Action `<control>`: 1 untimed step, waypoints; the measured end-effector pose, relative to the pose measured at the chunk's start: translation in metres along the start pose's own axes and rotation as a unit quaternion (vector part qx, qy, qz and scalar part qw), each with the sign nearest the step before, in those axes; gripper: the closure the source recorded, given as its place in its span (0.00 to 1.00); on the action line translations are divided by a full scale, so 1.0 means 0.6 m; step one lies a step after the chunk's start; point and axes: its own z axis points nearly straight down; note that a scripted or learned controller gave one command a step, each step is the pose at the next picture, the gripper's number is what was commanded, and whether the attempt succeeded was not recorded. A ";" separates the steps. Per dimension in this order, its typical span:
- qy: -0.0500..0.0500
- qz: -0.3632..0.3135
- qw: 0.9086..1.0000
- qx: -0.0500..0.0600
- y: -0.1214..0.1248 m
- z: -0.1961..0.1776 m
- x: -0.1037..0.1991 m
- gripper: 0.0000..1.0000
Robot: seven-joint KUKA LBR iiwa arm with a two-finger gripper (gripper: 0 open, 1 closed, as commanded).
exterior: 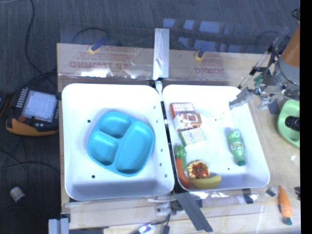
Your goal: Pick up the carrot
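The carrot (182, 171) is orange with a green leafy top. It lies along the left wall of the right bin (253, 145), near the front, its tip pointing at the front edge. A yellow banana (208, 181) and a red-and-yellow toy food piece (198, 169) touch its right side. My gripper (242, 98) hangs over the back right corner of the right bin, far from the carrot, with nothing seen in it.
A red-and-white carton (185, 116) and a patterned box (194, 137) lie behind the carrot. A green bottle (236, 147) lies at the right. The left bin (78, 179) holds a blue divided plate (122, 143). An orange tool (284, 206) and a green object (290, 122) sit outside.
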 end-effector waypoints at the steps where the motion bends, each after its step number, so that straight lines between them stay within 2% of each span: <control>1: 0.001 -0.078 0.997 0.001 -0.106 0.136 0.074 0.00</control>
